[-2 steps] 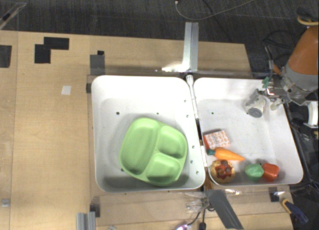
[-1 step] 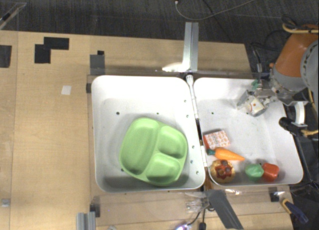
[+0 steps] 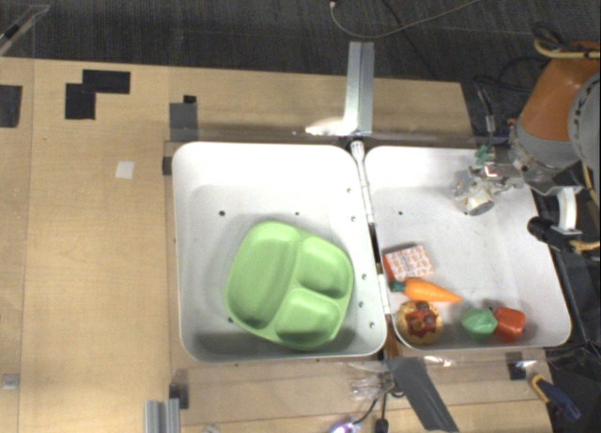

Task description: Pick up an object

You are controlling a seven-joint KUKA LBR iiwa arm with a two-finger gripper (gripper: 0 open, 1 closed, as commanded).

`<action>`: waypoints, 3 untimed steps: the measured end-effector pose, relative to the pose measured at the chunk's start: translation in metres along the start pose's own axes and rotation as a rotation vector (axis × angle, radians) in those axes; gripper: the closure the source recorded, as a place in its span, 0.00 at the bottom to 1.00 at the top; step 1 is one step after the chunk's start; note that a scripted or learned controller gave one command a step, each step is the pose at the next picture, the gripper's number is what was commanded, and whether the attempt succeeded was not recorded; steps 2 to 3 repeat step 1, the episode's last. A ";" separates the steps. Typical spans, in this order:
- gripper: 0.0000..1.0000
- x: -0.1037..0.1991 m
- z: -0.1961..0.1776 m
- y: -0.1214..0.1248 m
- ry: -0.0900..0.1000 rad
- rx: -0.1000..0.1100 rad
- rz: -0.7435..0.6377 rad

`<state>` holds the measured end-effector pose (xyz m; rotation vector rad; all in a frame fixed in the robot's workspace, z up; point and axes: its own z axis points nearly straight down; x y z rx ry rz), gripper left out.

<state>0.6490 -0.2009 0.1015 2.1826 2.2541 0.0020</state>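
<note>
Toys at the near edge, gripper over the far corner

Nearest us in the right bin (image 3: pixel 526 262) we see a carrot (image 3: pixel 432 291), a green toy (image 3: pixel 479 322) and a red one (image 3: pixel 510 321); left, a green tray (image 3: pixel 288 283). Farther back, the gripper (image 3: pixel 476 192) hangs above the bin floor; we cannot tell its state.

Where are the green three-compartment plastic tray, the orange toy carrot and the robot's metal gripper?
green three-compartment plastic tray (image 3: pixel 289 283): camera view, on the ridge where its compartments meet.
orange toy carrot (image 3: pixel 432 291): camera view, mid-body.
metal gripper (image 3: pixel 476 198): camera view, at its lower tip, above the right bin.
</note>
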 end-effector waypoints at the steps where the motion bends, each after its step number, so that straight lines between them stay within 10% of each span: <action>1: 1.00 0.121 -0.077 -0.060 0.003 0.003 0.032; 3: 1.00 0.121 -0.077 -0.060 0.003 0.003 0.032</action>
